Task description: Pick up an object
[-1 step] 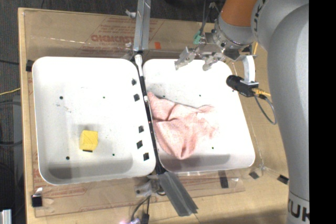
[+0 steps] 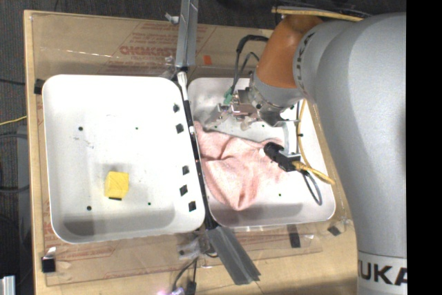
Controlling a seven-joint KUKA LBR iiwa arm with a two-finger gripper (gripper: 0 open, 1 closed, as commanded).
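Overhead, two shallow white bins are seen side by side on the worktop [image 2: 90, 38], one toward 9 o'clock and one toward 3 o'clock of the view. A small yellow block [image 2: 117, 184] is found in the 9 o'clock bin [image 2: 62, 148], lying flat toward 7 o'clock of its floor, well apart from everything else. A crumpled pink cloth [image 2: 235, 166] is spread in the 3 o'clock bin [image 2: 276, 207], from the dividing wall at 9 o'clock across to the middle and down toward 6 o'clock. The grey arm [image 2: 359, 114] is extended in from 3 o'clock, and its gripper [image 2: 233, 109] is set low in the same bin toward 11 o'clock, just beside the cloth's 12 o'clock edge. Whether the gripper is open or closed cannot be told, nor whether anything is held in it.
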